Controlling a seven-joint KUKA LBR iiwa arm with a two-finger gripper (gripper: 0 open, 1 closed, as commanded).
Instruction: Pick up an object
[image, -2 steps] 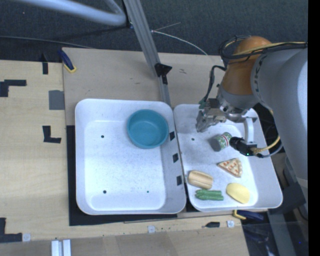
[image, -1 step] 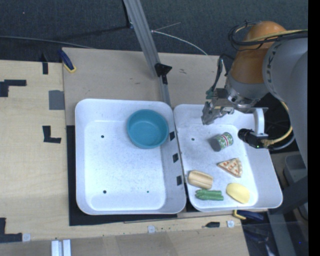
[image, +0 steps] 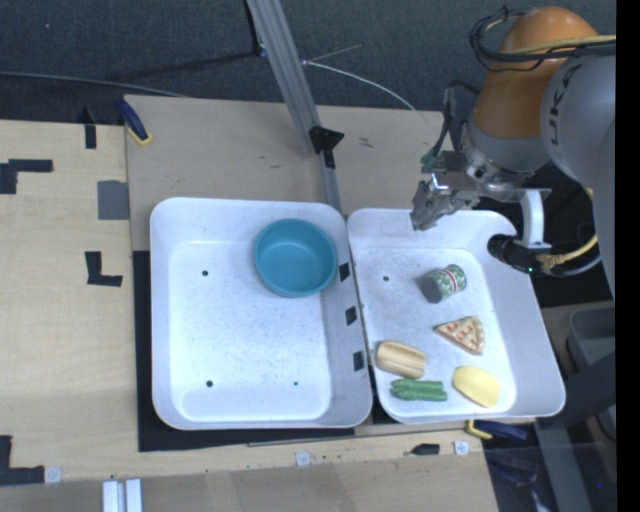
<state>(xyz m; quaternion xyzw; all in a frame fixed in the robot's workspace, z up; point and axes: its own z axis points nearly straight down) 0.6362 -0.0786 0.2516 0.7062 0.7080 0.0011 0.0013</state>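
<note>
Item 1, gripper (image: 432, 212): hangs over the far rim of the right bin (image: 530, 300), nothing between its fingers that I can see. From my seat the tips merge into one dark mass, so I cannot tell whether they stand wide or narrow.

Item 2, small can (image: 443, 283): lies on its side near the middle of the right bin, nearest of all pieces to the gripper. I take it as my likely target. I judge it light, rigid and smooth; it may roll if nudged along its round side. I would close across the body, fingers square to its long axis.

Item 3, pizza slice (image: 462, 334): flat toy wedge, low profile, probably hard to get fingers under.

Item 4, hot dog bun (image: 400, 357): near corner, just beside the green bean pod (image: 418, 390). Both look light; the pair sits close, so a grasp on one risks catching the other.

Item 5, yellow lemon (image: 476, 386): rounded, probably slippery.

Item 6, blue bowl (image: 294, 257): upright in the left bin (image: 200, 330), far side. Stiff; the rim is the place to hold it.
</note>
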